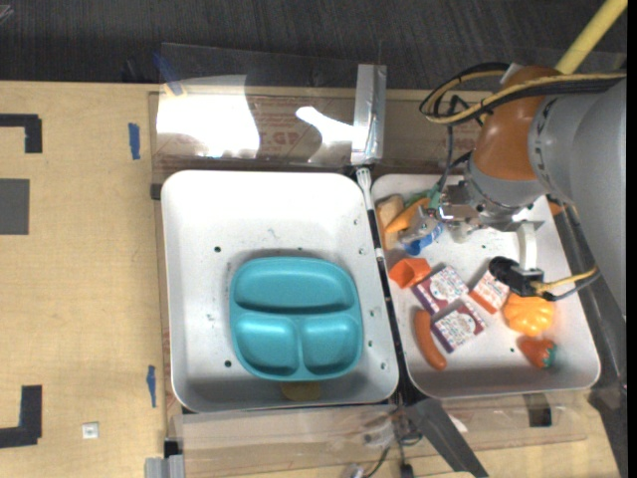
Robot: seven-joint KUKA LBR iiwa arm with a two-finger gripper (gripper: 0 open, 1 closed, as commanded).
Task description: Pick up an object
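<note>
Right bin (pixel 577 361), arm (pixel 557 137) bent low inside

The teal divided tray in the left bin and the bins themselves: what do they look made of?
The teal divided tray looks like moulded plastic: uniform colour, rounded edges, a soft sheen on its three compartments. The left bin and the right bin look like thin white plastic or enamelled metal; smooth and glossy, with small dark dots like holes or rivets. Which one, I cannot tell.

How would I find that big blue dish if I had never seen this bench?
Look at the left bin of the two white ones. The teal tray lies in its middle, split into three compartments. Nothing else here is that large or that colour.
</note>
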